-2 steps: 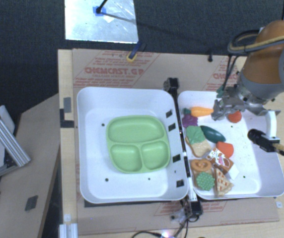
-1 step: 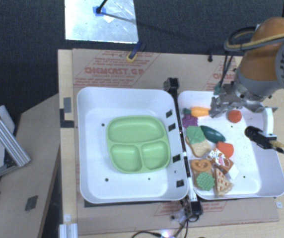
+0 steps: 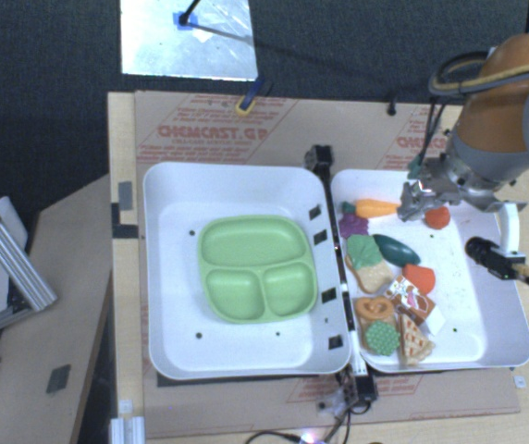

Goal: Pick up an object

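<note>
gripper (image 3: 416, 200) low over right bin (image 3: 486, 340) far end, finger state can't tell | carrot (image 3: 376, 208) just left of it, tomato (image 3: 437, 217) just right | carrot likely light rigid slick plastic | grasp across mid-body

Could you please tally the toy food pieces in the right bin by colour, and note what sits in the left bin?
Right bin, some pieces overlap, so counts are approximate:
Orange or red: 4 (carrot, red piece by the gripper, orange wedge, pretzel)
Green: 3
Purple: 1
Tan or mixed: 3
Left bin: 1 green divided plate
Total: 12
</note>
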Controlling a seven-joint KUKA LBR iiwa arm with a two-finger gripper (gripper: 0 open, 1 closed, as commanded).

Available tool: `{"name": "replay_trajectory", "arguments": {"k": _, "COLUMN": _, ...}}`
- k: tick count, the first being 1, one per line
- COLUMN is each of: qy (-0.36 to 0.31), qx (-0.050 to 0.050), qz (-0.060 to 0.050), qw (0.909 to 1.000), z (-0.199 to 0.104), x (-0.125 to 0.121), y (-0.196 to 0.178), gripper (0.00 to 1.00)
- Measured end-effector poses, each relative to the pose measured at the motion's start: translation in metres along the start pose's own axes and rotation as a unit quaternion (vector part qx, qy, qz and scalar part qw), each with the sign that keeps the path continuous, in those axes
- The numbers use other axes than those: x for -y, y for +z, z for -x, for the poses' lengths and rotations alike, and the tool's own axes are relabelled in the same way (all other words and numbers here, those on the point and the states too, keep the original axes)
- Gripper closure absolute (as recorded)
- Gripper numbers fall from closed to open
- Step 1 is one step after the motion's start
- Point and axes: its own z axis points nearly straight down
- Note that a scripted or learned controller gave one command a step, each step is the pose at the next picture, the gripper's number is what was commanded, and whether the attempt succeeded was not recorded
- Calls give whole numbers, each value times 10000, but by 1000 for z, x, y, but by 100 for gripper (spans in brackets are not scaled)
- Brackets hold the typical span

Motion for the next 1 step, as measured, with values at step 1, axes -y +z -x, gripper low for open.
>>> {"name": "replay_trajectory", "arguments": {"k": 1, "qy": -19, "qx": -5, "qz": 4, "qw": 10000, "z": -10, "x": 0, "y": -17, "gripper": 100}}
